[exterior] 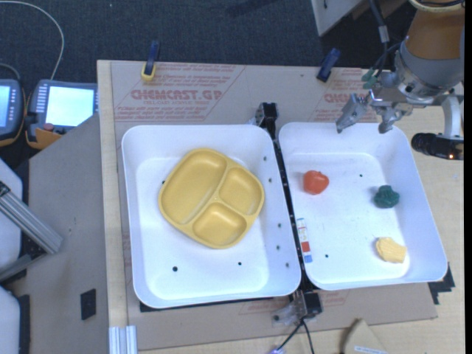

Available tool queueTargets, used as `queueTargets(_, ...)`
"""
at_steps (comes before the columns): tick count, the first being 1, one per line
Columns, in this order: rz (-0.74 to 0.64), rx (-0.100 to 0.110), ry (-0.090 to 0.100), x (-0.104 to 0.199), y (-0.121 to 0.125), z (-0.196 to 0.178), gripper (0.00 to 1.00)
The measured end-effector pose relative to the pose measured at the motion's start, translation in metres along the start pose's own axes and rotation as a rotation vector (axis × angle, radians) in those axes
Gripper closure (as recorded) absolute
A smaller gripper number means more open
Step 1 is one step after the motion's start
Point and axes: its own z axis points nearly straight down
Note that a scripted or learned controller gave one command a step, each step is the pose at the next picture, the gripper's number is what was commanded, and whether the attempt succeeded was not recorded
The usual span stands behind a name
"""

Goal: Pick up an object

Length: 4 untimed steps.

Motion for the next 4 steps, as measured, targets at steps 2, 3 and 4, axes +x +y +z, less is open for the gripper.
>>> queueTargets(2,-0.003,-0.009,-0.001,0.011,0.001,0.048,0.0)
queueTargets(3,-0.003,-0.01,-0.001,0.019,0.006,0.103,0.0)
queueTargets(4,-0.001,-0.01,-0.002,0.015,0.001,0.148,0.0)
